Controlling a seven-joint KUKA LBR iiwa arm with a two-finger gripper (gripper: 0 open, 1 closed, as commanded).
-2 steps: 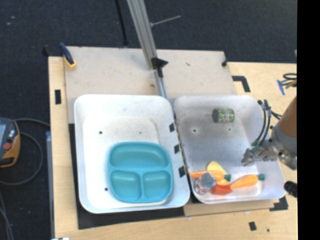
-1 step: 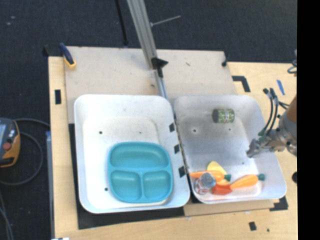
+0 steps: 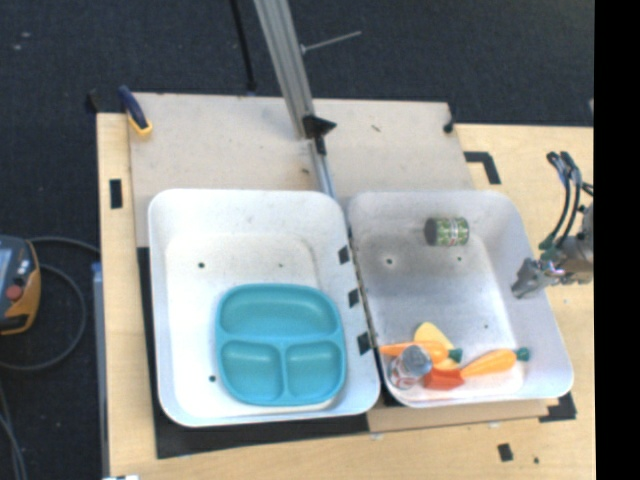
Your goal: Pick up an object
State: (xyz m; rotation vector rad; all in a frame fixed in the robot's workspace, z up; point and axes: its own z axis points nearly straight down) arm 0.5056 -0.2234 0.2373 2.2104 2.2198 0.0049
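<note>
The right bin (image 3: 400,268) holds a small green can (image 3: 446,231) lying on its side near the far wall. Along its near wall lies a cluster of toys: a yellow piece (image 3: 432,337), an orange carrot-like piece (image 3: 490,362), a red piece (image 3: 446,377) and a small grey and red cup (image 3: 410,365). My gripper (image 3: 532,278) hangs at the right bin's right rim, well right of the can and above the carrot piece. Nothing shows in its grasp.
A blue divided plate (image 3: 282,344) lies in the left bin (image 3: 200,228), toward its near side. A grey metal post (image 3: 290,68) slants up from between the bins at the back. Cables (image 3: 565,193) hang by the arm on the right.
</note>
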